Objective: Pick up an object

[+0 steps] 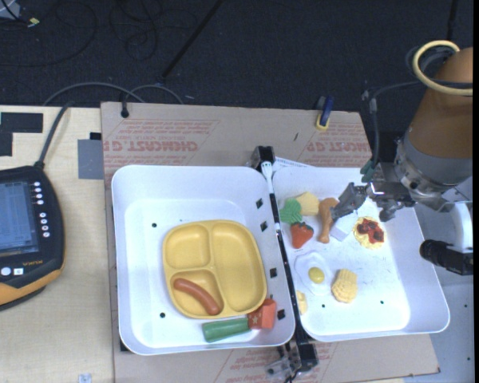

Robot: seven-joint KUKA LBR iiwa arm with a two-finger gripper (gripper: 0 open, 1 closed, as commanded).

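My gripper (370, 200) hangs over the right bin (431, 309) near its back, open, with nothing between its fingers. Just below it lies a small pizza piece (370, 232) with red topping. To its left sit a tan drumstick (327, 218), a red strawberry (302, 234), a green leafy piece (291, 211) and a yellow block (308, 203). Nearer the front are a fried egg (314, 275) and a yellow corn cob (345, 286).
The left bin (136, 214) holds a yellow divided plate (223, 250) with a sausage (198, 295) in it. A green cucumber (225, 329) and an orange piece (263, 316) lie at its front. A teach pendant (16, 230) sits at far left.
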